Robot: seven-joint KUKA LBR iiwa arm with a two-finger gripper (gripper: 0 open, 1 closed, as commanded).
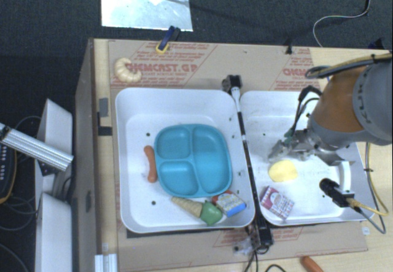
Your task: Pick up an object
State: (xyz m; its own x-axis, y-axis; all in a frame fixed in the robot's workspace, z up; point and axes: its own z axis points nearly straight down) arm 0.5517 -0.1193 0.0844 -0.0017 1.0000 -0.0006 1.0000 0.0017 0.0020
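A yellow rounded object (283, 171) lies in the right bin (264, 105), near its middle. My gripper (284, 149) hangs just above and behind it, close to its top edge; nothing is seen held in it. A red and white packet (277, 202) rests at the right bin's front left corner. The grey arm with its orange band (334, 105) comes in from the right over the right bin.
The left bin (132, 111) holds a blue divided plate (192, 160), an orange sausage (151, 163) left of it, and a cone (187, 205), a green piece (210, 213) and a small blue and white box (231, 204) at the front. A black divider rail (241, 129) runs between the bins.
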